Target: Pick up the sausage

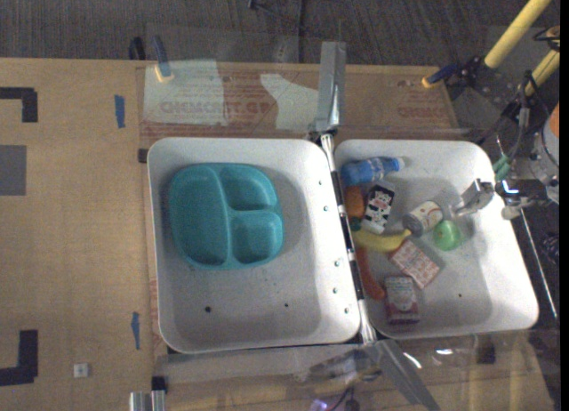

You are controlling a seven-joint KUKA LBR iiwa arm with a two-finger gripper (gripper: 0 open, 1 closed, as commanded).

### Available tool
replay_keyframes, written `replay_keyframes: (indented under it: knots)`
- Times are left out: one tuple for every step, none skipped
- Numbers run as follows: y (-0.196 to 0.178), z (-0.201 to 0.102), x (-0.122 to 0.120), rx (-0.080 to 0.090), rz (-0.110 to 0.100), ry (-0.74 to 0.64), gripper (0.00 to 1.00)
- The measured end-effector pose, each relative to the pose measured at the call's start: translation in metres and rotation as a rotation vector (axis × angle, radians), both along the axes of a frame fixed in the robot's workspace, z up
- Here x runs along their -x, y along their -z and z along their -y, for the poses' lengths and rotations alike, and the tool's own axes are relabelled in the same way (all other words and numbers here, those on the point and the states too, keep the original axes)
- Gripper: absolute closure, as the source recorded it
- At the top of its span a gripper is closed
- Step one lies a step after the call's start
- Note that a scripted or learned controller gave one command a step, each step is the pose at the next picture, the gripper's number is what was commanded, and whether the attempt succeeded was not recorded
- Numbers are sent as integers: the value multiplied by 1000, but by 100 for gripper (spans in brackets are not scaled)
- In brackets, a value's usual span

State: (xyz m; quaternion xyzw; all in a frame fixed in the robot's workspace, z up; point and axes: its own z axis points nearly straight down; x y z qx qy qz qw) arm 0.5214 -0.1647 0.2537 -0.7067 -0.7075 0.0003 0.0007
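The sausage (370, 276) is a thin red-brown stick lying lengthwise beside the left wall of the right bin (516, 298). Its upper end is tucked under a yellow banana (382, 241). My gripper (476, 197) hangs over the right part of that bin, above a green round object (447, 236) and to the right of a small tin (425, 217). It is well to the right of the sausage and apart from it. Nothing shows between its tips.
The right bin also holds a blue bottle (369, 170), an orange piece (355, 202), a cow-patterned carton (379, 208), a flat printed box (415, 262) and a red packet (402, 300). A teal divided plate (226, 214) lies in the left bin (267, 311).
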Motion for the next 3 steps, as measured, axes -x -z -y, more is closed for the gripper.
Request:
replay_keyframes:
  knots:
    - [154, 22, 35, 2, 7, 66, 0]
    - [162, -34, -19, 6, 18, -89, 0]
    - [93, -43, 42, -1, 0, -190, 0]
